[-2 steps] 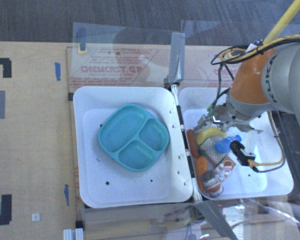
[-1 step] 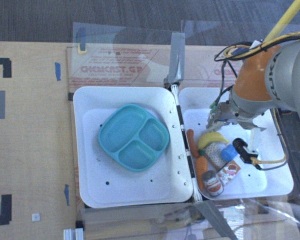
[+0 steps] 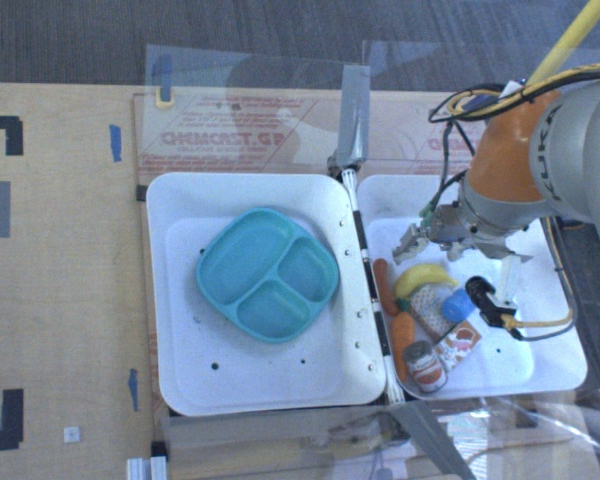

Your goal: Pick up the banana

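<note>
Looking down at two shallow white plastic bins side by side on a pale wood bench. Left bin (image 3: 180,368) has a smooth teal plate (image 3: 268,274) with three compartments, rounded corners, sitting a bit skewed.

Right bin (image 3: 550,368) is where the clutter is. The banana (image 3: 423,279) is a short curved yellow thing, smooth skin, lying roughly crosswise near the bin's left side. Just left of it is a reddish sausage-shaped piece (image 3: 382,284), and nearer there's an orange carrot-like shape (image 3: 404,330), a small can (image 3: 423,364), a red-and-white packet (image 3: 459,342) and a blue block (image 3: 458,305).

The gripper (image 3: 416,244) hangs just on the far side of the banana, metal fingers pointing left. They look spread a little with nothing between them, not touching the banana as far as I can see.
</note>
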`<state>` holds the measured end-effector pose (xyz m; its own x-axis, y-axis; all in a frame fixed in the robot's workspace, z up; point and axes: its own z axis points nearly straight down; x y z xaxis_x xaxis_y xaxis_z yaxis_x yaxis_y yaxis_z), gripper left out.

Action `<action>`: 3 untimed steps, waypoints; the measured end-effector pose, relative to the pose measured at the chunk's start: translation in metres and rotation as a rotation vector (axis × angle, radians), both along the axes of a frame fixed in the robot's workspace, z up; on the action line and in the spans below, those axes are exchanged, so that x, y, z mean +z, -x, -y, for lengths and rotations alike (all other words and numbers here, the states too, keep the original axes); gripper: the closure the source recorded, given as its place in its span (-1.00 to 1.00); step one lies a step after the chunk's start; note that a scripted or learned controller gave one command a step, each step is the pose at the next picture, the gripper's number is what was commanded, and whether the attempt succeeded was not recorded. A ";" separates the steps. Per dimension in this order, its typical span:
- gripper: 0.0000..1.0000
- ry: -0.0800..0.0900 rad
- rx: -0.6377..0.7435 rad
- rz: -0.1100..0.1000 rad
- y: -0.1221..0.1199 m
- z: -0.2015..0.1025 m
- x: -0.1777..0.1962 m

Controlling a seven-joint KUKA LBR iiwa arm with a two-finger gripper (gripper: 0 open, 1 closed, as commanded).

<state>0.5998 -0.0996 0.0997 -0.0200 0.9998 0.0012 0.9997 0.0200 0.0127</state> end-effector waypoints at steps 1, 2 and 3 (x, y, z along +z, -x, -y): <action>-1.00 0.000 0.050 -0.004 0.036 0.000 -0.011; 1.00 0.001 0.041 0.001 0.035 0.005 0.000; -1.00 0.001 0.041 0.001 0.035 0.005 0.000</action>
<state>0.5644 -0.1044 0.0994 -0.0610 0.9981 0.0001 0.9980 0.0610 0.0135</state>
